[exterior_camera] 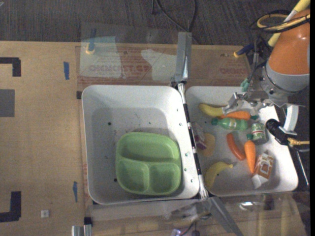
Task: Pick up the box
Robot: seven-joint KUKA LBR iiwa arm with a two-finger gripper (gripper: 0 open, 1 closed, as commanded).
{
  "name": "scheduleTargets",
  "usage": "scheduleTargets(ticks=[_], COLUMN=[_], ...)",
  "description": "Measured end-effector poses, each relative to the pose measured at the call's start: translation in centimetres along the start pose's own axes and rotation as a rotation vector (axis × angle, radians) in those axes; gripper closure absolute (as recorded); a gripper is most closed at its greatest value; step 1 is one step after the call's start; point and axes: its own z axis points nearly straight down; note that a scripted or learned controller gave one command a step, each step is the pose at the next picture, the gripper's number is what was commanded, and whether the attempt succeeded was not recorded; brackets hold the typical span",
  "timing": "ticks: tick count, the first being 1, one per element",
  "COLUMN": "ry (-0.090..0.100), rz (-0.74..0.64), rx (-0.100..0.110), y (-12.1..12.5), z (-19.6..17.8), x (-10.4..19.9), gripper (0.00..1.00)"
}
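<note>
The box is a small white and orange carton lying tilted in the near right part of the right bin. My gripper hangs over the far part of that bin, above a banana and an orange carrot, well away from the box. Its fingers look spread open, with nothing held between them. The arm's orange band is at the upper right.
Between gripper and box lie a green bottle, a small can, a red-orange pepper and a second carrot. Another banana lies near the front. The left bin holds a green divided plate.
</note>
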Motion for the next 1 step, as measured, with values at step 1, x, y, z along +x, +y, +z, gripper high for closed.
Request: scheduleTargets(ticks=[1], ry=[0.000], rz=[0.147], rx=[-0.003], y=[4.35], z=[12.63], x=[1.04], gripper=[0.00])
